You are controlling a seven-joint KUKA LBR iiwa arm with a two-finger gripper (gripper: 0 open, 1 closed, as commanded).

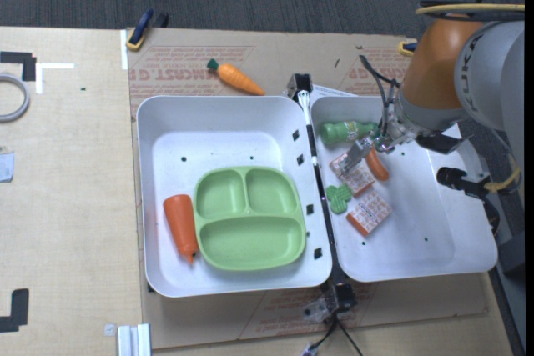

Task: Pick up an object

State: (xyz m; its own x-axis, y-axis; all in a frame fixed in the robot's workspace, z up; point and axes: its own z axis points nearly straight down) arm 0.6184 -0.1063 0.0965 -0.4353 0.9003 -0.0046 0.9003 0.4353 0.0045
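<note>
- Cardboard-covered bench (192, 62), two white bins side by side, dark floor behind.
- Left bin (158, 121): green divided plate (250, 218), orange carrot-like piece (180, 225) beside it.
- Right bin (434, 238): green bottle (346, 130), patterned packets (360, 194), small orange item (377, 167), green leaf-shaped piece (338, 198).
- Gripper (373, 147) low over the packets and orange item; finger state cannot be told.
- Toy carrot (236, 77) on cardboard behind the bins.

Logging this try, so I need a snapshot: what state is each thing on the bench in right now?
Gripper: down in the right bin, over the packets.
Green bottle: lying on its side.
Green plate: upright in the left bin, nothing in its compartments.
Orange carrot: lying beside the plate.
Small carrot: lying outside the bins.
</note>
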